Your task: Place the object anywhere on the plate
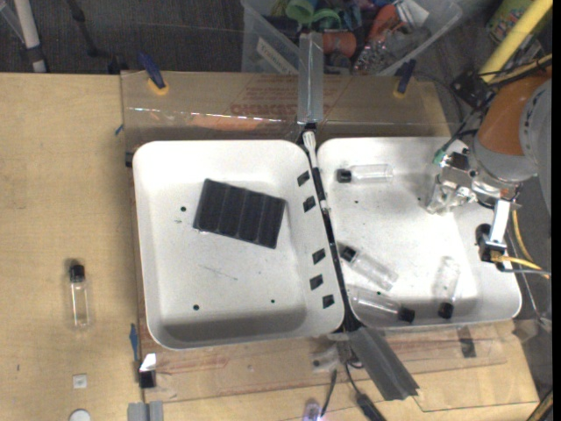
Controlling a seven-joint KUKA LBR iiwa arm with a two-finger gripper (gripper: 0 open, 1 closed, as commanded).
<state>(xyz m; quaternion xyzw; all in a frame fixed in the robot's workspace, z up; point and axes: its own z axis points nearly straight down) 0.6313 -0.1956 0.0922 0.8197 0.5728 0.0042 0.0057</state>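
the black ribbed plate point(240, 212) lies at a slant in the left bin point(158, 174), while several clear vials with black caps lie in the right bin point(412, 160): one vial point(365, 174) near its upper left, another point(368, 268) by the divider at mid frame, two more point(382, 308) and point(446, 282) along the lower edge. the gripper point(449, 187) hangs over the upper right of the right bin, and i cannot tell how it is set or whether it has anything. these vials look light, stiff, slick and likely brittle and prone to roll, so i judge the best hold is across the middle of the barrel, squeezed gently.
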